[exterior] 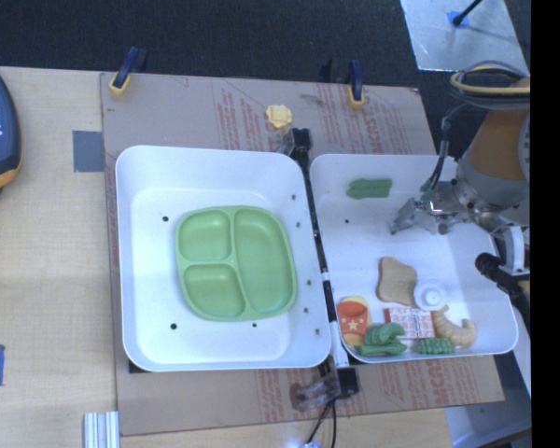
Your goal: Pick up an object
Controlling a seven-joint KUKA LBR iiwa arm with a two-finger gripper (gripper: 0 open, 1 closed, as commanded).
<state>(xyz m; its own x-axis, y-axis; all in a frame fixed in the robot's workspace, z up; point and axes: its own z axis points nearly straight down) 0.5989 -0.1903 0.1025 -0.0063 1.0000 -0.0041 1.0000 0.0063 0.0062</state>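
nearest you, along the front edge of the right bin (504,278), lies a huddle of small things: a red and yellow packet (353,319), green toy vegetables (385,340), a printed card (412,322), a tan curved piece (458,332), and just behind them a brown bread slice (396,279) touching a white cap (431,297). in the left bin (131,250) you see a green divided plate (235,262). farther back, the hand (425,217) hovers over bare bin floor, its fingers spread and holding nothing. beyond it lies a green flat piece (369,189).
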